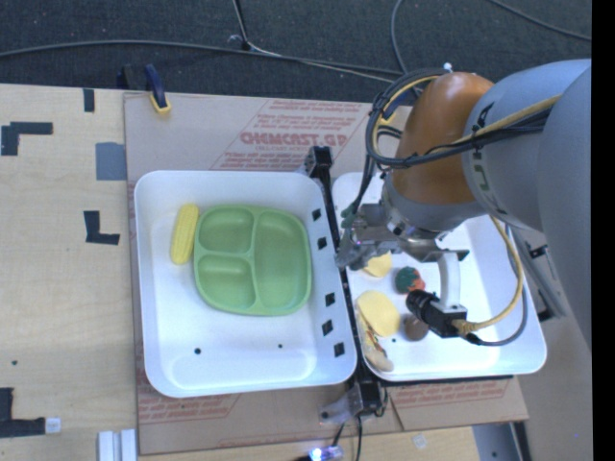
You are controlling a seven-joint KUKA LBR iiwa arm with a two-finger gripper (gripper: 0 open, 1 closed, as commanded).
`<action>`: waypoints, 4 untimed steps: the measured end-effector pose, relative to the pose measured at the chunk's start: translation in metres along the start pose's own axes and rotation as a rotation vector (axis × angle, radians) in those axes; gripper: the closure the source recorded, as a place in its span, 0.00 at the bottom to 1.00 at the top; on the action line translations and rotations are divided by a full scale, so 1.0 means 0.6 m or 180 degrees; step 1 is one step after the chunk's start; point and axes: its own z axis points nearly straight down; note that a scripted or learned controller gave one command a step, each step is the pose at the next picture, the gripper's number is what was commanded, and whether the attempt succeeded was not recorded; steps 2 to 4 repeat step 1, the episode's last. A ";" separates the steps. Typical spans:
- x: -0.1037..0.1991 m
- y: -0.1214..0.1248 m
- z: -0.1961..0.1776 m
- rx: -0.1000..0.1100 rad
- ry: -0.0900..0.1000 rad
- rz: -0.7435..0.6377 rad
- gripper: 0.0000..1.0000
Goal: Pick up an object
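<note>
Two shallow white bins sit side by side on a light wooden tabletop (58, 286). The left bin (163, 353) holds a green divided plate (254, 259) at its middle, with a yellow corn cob (184, 233) lying just beside the plate's left edge. The grey arm with its orange band (444, 137) reaches in from the right, over the right bin (509, 353). Its gripper (357, 248) hangs low at that bin's left wall, beside a small yellow piece (378, 266); whether the jaws are open or closed cannot be told. Nearer lie a green and red item (409, 279), a larger yellow object (379, 312) and a brown one (414, 329).
</note>
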 end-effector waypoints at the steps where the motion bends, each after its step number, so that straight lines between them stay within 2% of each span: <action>1: 0.097 -0.003 -0.015 0.0000 -0.0005 0.0004 1.00; 4: 0.097 -0.003 -0.015 0.0000 -0.0005 0.0004 1.00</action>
